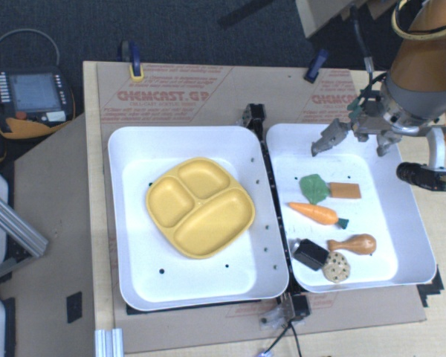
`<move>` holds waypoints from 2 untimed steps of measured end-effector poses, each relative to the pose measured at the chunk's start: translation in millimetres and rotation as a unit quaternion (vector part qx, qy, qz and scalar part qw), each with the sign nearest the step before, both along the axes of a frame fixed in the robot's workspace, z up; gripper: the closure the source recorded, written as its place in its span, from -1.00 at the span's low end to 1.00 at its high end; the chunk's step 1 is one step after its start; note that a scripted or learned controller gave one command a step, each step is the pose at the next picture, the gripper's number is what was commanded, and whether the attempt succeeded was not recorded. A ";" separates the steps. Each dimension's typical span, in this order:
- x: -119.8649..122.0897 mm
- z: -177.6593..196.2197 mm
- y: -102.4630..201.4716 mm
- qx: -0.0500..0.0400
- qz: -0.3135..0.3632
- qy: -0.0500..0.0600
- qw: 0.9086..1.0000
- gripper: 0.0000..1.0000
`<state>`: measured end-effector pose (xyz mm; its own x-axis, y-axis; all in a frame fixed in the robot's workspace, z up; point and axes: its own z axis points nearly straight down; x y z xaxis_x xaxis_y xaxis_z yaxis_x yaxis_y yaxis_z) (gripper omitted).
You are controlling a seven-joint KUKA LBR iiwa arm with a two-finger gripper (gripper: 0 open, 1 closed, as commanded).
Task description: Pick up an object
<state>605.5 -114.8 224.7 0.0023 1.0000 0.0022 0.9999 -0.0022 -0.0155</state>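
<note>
1. On the bench [97, 199] sit 2 shallow white bins side by side, the left bin [126, 222] and the right bin [409, 222], their inner edges nearly touching.
2. Over the far corner of the right bin hangs the grey arm [424, 58] with its orange band, reaching in from the right.
3. Filling the middle of the left bin is a yellow divided plate [201, 207] with 3 compartments, lying flat.
4. At the arm's end the pincer [355, 138] hovers above the right bin's far wall, its 2 fingers spread wide apart with nothing between them.
5. Near the middle of the right bin lies an orange carrot [314, 213], green tip toward the right.
6. Just beyond it lies a green leafy piece [314, 187] touching a flat orange slab [345, 192].
7. Nearer the front lies a brown drumstick [354, 244].
8. Beside that sits a black block [309, 254] (tilted), just next to a speckled cookie [337, 268].
</note>
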 end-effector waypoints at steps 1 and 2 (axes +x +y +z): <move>2.7 8.1 0.3 -0.001 0.001 -0.007 1.000 -1.00; 2.3 -55.5 1.8 -0.001 0.001 -0.004 1.000 -1.00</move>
<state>607.8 -113.0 169.2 -0.0001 1.0000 0.0011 1.0000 0.0001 -0.0066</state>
